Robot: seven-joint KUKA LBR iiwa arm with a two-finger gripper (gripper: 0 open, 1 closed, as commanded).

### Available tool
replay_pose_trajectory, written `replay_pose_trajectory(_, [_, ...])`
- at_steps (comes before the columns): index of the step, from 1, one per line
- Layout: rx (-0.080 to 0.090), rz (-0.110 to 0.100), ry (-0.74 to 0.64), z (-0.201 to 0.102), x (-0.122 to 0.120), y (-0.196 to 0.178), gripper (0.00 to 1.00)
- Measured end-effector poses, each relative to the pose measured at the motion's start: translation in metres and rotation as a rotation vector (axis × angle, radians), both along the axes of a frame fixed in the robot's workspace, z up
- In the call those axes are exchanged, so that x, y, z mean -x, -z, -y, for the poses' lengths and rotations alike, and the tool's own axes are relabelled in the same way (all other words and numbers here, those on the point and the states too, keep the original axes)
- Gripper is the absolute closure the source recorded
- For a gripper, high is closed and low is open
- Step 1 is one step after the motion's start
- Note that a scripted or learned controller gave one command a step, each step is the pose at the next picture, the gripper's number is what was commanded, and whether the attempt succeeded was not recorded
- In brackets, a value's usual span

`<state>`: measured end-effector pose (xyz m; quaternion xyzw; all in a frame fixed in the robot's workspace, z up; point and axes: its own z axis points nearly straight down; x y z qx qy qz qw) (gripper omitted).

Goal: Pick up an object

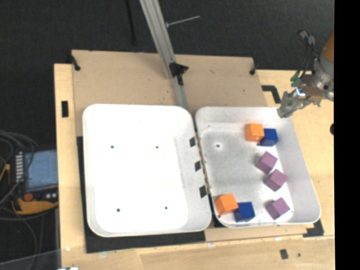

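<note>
Nearest the lens, along the bottom edge of the right bin (304,167), three blocks sit in a loose row: an orange block (226,203) at the left, a blue block (244,211) touching its right side, and a purple block (277,208) a little apart toward the bin's lower right corner. Any of these could be the object to pick; none is between the fingers of anything.

Further up the same bin, two more purple blocks lie one above the other near the right wall, the lower purple block (275,180) just beside the upper purple block (266,162). Above them a second orange block (254,132) touches a second blue block (269,136) on its right.

At the bin's upper right corner the gripper (286,108) hangs over the rim, well apart from every block, with the grey wrist and orange band reaching in from the right. Whether its fingers are spread or closed cannot be told at this size; nothing shows between them.

Left of it lies the left bin (95,167), white, with a few small dark dots on its floor. Both bins rest on a pale wooden bench (64,167). A slanted metal rail (160,32) crosses the top of the bench, and a handheld controller with cables (35,176) lies off the left edge.
</note>
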<state>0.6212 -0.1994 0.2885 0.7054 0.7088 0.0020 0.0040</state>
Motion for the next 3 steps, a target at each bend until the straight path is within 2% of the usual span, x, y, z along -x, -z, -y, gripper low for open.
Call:
replay_pose_trajectory(1, [-0.002, -0.008, -0.001, -0.045, -0.007, 0.005, 1.0])
replay_pose_trajectory(3, [-0.003, -0.008, -0.001, -0.132, 0.007, 0.015, 1.0])
